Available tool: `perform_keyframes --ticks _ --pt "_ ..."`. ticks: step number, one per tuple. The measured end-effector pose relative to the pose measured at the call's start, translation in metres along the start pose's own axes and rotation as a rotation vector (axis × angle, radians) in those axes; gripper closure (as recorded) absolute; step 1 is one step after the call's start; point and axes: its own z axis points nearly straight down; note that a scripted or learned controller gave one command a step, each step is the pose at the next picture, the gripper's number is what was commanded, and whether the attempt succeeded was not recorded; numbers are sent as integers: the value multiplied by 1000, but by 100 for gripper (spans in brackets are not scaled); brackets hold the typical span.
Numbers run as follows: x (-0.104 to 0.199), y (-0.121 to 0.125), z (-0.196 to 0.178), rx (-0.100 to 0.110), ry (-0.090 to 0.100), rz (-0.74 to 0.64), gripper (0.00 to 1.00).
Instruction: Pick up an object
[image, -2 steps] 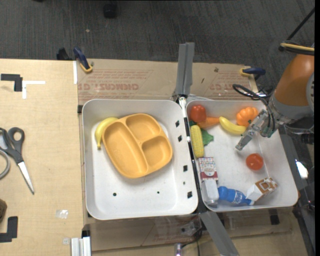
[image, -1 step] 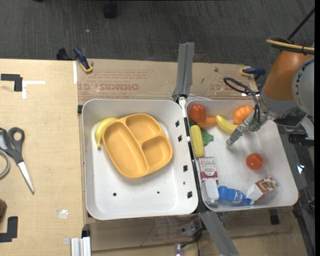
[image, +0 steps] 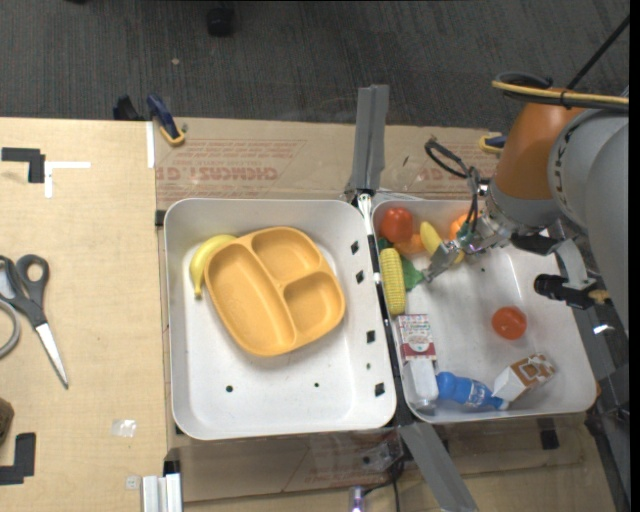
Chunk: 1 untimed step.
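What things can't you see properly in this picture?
- Gripper: in the camera view its fingers are too small and mixed in with the toys at the right bin's back to make out.
- Banana: mostly hidden by the orange divided plate.
- Orange and green toys in the corner: crowded, partly behind the arm's wrist.
- Scissors: handles cut off by the left edge.

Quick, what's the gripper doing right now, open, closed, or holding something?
Gripper: low in the right bin, beside the corn cob; whether it is open, closed or holding anything cannot be told.
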Motion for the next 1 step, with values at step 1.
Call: perform_keyframes --ticks 1 --pt "10 13 -1 -2 1 218 0"
